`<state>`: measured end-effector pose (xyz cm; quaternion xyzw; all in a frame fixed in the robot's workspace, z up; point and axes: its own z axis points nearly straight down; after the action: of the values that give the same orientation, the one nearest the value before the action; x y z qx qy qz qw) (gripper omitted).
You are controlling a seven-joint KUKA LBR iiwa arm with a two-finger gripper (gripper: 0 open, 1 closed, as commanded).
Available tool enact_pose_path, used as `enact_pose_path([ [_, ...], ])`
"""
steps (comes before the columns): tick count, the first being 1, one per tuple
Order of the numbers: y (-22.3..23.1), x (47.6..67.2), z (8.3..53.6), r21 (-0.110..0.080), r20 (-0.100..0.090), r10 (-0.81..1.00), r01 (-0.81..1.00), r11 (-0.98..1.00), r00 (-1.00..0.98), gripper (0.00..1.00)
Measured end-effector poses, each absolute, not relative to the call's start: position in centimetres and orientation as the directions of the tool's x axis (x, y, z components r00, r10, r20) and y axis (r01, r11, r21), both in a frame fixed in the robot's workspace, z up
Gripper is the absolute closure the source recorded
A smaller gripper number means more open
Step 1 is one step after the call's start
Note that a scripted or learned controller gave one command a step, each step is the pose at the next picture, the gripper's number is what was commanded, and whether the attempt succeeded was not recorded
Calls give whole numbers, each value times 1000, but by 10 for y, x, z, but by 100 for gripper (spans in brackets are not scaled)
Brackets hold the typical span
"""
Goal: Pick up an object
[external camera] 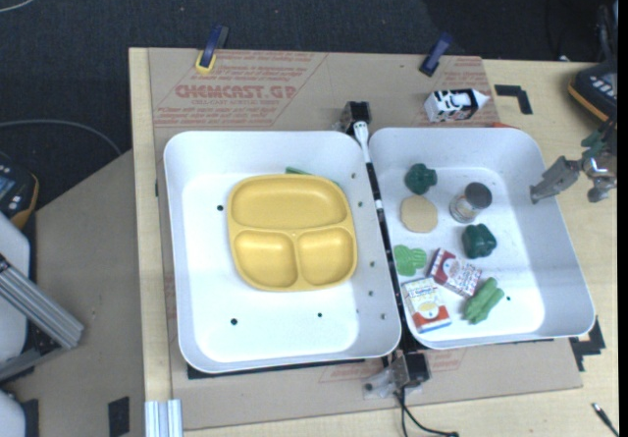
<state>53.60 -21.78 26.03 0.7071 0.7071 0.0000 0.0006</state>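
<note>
The right bin [564,258] holds several small things: a dark green broccoli piece [420,177], a tan round biscuit [420,216], a small silver can [472,199], another dark green piece [479,241], a light green piece [409,258], a red packet [456,274], a white and orange carton [426,303] and a green pod [484,300]. My gripper [570,193] hangs over the bin's right rim, to the right of the can. Its fingers stand apart, open, with nothing between them.
The left bin [196,258] carries a yellow divided plate [292,231], with a green sliver [298,171] peeking out behind it. A black and white carton [456,104] lies on the bench behind the right bin. Clamps [209,49] hold the board's far edge.
</note>
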Motion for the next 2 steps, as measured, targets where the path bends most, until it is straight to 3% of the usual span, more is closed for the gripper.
enact_pose_path([
  [2,-207,540,169,-6,3,1000,1000,0,0,0],
])
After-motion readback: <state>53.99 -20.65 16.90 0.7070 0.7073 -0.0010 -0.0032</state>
